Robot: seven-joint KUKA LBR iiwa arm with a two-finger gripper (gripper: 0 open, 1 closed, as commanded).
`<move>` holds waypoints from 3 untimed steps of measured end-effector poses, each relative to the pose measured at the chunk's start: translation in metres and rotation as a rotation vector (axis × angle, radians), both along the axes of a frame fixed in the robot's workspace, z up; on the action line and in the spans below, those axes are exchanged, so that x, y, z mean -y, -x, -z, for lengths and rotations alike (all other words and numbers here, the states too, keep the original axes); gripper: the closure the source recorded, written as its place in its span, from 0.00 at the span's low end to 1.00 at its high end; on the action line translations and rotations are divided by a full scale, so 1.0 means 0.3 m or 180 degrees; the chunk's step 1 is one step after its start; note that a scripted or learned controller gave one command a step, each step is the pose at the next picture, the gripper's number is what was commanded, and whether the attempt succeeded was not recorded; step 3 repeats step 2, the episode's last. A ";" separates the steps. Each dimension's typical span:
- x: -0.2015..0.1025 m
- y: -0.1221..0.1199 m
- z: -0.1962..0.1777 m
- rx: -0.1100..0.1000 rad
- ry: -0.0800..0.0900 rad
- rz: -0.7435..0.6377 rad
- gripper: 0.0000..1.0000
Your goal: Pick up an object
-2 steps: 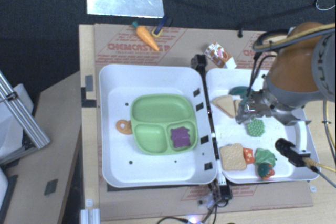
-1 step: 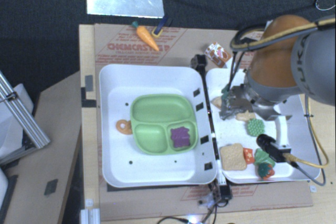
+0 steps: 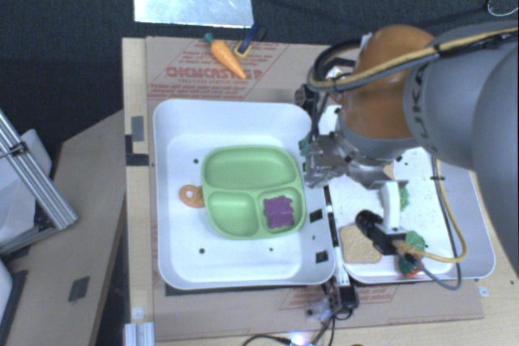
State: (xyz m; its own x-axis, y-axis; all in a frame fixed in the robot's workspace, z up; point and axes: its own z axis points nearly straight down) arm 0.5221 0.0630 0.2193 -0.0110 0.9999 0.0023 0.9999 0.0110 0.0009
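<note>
Purple toy (image 3: 280, 211) — in tray, left of gripper (image 3: 318, 162).

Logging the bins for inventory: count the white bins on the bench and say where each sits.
2. The left white bin sits at centre, holding the green divided plate. The right white bin adjoins it, largely covered by the arm, so some contents may be hidden.

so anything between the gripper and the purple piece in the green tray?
The gripper sits at the seam between the bins, over the left bin's right wall. The purple piece lies in the green tray's lower-right compartment; nothing visible stands between them besides the tray's rim.
</note>
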 end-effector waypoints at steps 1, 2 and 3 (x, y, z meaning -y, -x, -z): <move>0.003 0.016 -0.015 0.0000 0.0004 0.0017 1.00; -0.051 0.013 0.009 -0.0003 0.0006 0.0015 1.00; -0.051 0.013 0.009 -0.0003 0.0006 0.0015 1.00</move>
